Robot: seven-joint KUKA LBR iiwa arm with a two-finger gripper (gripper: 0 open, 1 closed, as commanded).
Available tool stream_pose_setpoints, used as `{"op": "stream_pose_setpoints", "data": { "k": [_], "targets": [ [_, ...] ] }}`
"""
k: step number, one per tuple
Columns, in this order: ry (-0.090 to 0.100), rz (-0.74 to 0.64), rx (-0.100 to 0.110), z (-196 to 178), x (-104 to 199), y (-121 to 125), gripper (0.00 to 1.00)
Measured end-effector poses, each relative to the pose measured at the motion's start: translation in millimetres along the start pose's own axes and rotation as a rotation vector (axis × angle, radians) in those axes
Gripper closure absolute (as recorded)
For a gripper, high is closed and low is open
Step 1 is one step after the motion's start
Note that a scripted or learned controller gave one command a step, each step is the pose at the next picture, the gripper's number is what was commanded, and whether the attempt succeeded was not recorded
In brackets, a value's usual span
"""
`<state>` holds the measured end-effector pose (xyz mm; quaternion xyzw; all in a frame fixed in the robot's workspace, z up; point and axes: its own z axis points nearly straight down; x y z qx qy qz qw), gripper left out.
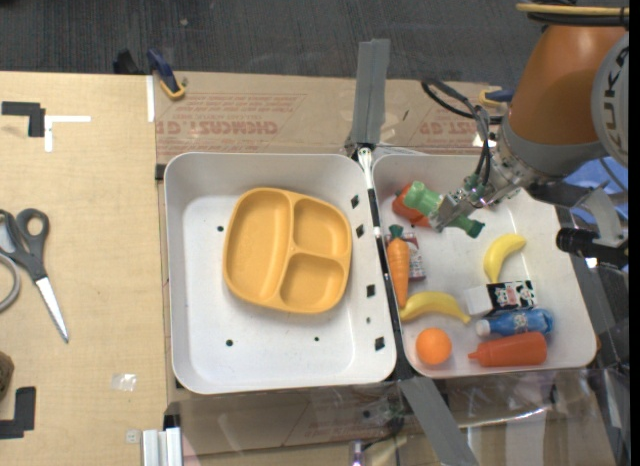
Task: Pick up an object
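The right bin (545, 216) holds several small items. My gripper (458, 214) hangs low over the bin's back left part, just right of an orange and green toy (414, 200). Nothing is visibly held in it. A carrot (399, 267) lies along the bin's left wall. One yellow banana (503, 252) lies to the right of the gripper, and a second banana (433, 305) lies nearer the front. An orange ball (434, 347), a red bottle (510, 351), a blue and white tube (516, 323) and a black and white carton (510, 295) sit at the front.
The left bin (172, 284) bears a yellow divided plate (287, 250). Scissors (38, 266) lie on the wooden bench at far left. The arm's orange band (565, 79) looms over the right bin's back right corner. Cardboard (250, 114) lies behind the bins.
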<state>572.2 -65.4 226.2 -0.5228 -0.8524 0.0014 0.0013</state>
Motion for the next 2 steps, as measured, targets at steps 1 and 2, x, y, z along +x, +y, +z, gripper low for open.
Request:
{"op": "stream_pose_setpoints", "data": {
  "k": [1, 2],
  "targets": [
    [0.0, 0.008, -0.001, -18, 65, -57, 1.0],
    [-0.002, -0.023, -0.001, -50, 42, 28, 1.0]
  ]
}}
